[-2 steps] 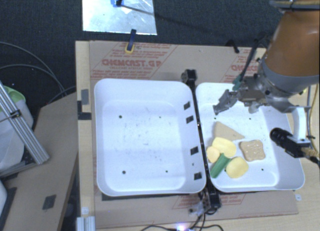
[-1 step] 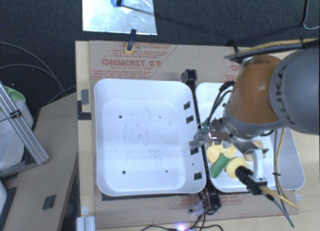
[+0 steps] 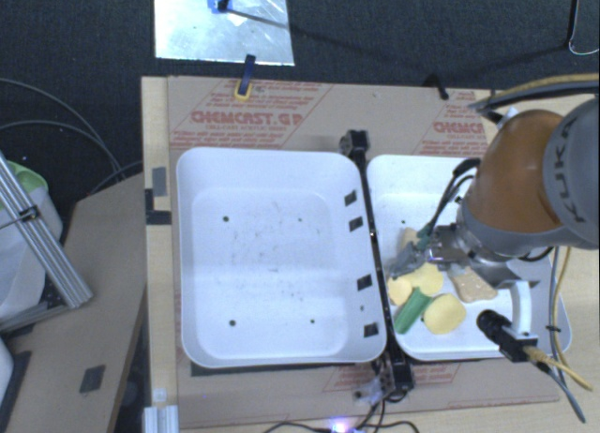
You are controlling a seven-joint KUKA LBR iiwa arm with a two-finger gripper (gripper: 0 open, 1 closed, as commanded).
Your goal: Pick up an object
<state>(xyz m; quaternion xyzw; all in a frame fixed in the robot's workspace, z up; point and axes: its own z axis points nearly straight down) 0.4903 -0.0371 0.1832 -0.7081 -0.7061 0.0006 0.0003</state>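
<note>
Where tool (image 3: pixel 412 255) hangs: pale yellow pieces (image 3: pixel 444 314), green stick (image 3: pixel 410 310)

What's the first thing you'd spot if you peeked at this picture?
The big grey arm with the orange band jumps out, reaching in from the right over the right bin. Below it, its gripper hangs low over a little heap of yellow pieces and a green piece near that bin's front. The left bin beside it is a wide white tray.

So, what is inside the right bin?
The right bin holds several yellow pieces, a green piece and a tan one. The arm covers the rest.
</note>
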